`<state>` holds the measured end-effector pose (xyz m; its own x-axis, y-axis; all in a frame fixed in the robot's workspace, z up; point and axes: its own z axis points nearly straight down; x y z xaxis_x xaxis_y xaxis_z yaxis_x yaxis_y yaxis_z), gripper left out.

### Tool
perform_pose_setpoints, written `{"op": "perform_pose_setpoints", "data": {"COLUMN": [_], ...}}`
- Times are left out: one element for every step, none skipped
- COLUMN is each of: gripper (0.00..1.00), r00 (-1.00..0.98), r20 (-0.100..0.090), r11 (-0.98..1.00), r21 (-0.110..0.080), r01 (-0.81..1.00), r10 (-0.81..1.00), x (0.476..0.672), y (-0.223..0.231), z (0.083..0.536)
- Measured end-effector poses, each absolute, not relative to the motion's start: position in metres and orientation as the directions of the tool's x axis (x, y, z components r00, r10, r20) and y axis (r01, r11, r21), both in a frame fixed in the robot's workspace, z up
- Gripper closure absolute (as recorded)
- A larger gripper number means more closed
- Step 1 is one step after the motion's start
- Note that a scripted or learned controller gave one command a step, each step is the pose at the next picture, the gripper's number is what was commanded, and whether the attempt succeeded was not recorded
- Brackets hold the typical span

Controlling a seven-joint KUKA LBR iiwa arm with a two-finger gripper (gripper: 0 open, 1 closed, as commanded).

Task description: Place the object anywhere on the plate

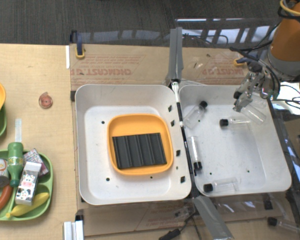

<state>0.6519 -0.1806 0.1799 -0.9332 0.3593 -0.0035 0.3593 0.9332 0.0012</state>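
Observation:
An orange plate [139, 123] sits in the middle of the left bin [90, 134]. A black ribbed rectangular object [140, 150] lies flat on the plate, filling most of its centre. My gripper [243, 100] hangs over the far right part of the right bin [250, 159], well away from the plate. It is just above and to the right of a clear tube with a black cap [234, 121]. I see nothing held in it.
More clear black-capped tubes lie in the right bin: one near the far left [196, 113], one along the left wall [194, 153], one at the front [221, 186]. A green tray of toy food [20, 181] sits on the wooden bench at the left.

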Motion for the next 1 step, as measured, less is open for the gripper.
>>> {"op": "perform_pose_setpoints", "data": {"gripper": [1.00], "r00": [-0.976], "r20": [-0.006], "r11": [0.976], "r21": [0.001], "r01": [0.219], "r10": [0.219], "x": [0.6522], "y": [-0.2175], "z": [0.2249]}}
